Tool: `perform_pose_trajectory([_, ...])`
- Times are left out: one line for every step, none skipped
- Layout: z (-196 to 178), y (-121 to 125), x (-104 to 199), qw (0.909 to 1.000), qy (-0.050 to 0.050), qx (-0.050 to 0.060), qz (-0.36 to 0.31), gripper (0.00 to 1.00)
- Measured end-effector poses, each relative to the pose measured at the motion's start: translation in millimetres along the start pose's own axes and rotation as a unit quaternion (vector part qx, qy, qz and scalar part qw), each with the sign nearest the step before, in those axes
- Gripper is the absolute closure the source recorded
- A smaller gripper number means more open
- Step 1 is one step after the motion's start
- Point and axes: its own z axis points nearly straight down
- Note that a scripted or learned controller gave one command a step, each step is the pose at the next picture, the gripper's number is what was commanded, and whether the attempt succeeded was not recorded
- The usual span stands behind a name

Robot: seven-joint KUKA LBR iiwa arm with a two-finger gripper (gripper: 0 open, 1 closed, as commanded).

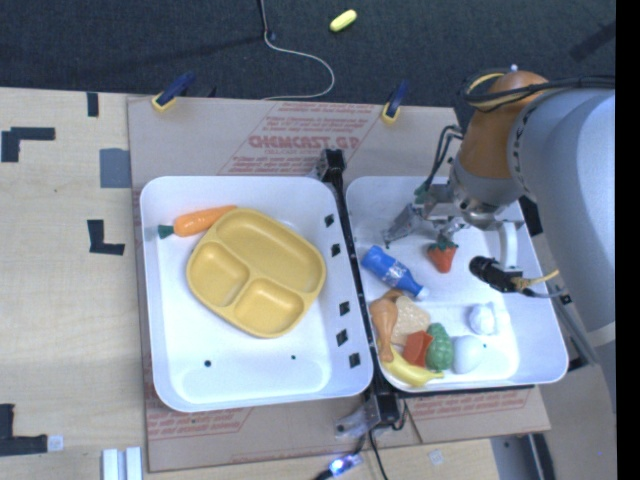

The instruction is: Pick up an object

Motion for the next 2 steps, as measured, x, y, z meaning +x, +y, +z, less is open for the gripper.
perform_pose_trajectory([-12, 1, 1, 1.0000, 0.000, -0.001, -0.001, 1.00])
perform_pose_trajectory([-55, 4, 6, 1.0000, 0.001, -0.002, 0.000, 1.00])
